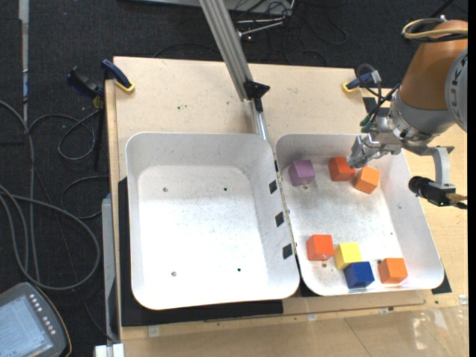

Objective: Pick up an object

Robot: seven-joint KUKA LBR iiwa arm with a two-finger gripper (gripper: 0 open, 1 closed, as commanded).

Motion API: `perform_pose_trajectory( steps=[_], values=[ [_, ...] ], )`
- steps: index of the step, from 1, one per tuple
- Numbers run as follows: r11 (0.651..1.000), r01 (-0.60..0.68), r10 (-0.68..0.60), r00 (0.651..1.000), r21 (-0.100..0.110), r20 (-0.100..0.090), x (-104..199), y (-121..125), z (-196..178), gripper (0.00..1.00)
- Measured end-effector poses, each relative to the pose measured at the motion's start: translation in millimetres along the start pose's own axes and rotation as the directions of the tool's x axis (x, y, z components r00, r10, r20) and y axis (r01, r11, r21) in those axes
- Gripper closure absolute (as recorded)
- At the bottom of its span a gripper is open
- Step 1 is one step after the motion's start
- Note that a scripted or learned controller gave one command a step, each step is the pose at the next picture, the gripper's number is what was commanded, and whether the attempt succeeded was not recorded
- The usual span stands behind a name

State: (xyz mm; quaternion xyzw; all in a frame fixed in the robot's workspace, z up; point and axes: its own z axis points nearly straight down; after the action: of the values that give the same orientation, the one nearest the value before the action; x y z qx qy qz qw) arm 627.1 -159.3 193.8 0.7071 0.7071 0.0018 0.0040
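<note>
The right bin [416,222] holds several small cubes. At its far end a purple cube [301,172], a red-orange cube [341,169] and a tilted orange cube [366,178] lie close together. My gripper [364,153] hangs low over the far end of this bin, right above the gap between the red-orange cube and the tilted orange one. Its tip meets the top of the orange cube in the picture, and I cannot see whether they touch. Along the near edge sit another red-orange cube [320,246], a yellow cube [346,255], a blue cube [359,274] and an orange cube [392,270].
The left bin [141,199] stands beside the right one, their rims meeting in the middle. A slanted metal pole [227,39] rises from the far edge between the bins. Clamps sit at the bench's far corners [119,76].
</note>
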Motion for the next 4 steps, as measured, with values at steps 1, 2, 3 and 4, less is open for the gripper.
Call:
perform_pose_trajectory(
  steps=[1,2,3,4],
  values=[
    [1.000,0.002,-0.002,1.000,0.002,-0.001,0,1,-33,1.00],
    [1.000,0.007,-0.007,1.000,0.010,-0.005,55,-21,-31,1.00],
    [1.000,0.008,-0.008,1.000,0.011,-0.006,111,-34,-23,1.00],
    [1.000,0.008,-0.008,1.000,0.010,-0.006,163,-41,-19,1.00]
  ],
)
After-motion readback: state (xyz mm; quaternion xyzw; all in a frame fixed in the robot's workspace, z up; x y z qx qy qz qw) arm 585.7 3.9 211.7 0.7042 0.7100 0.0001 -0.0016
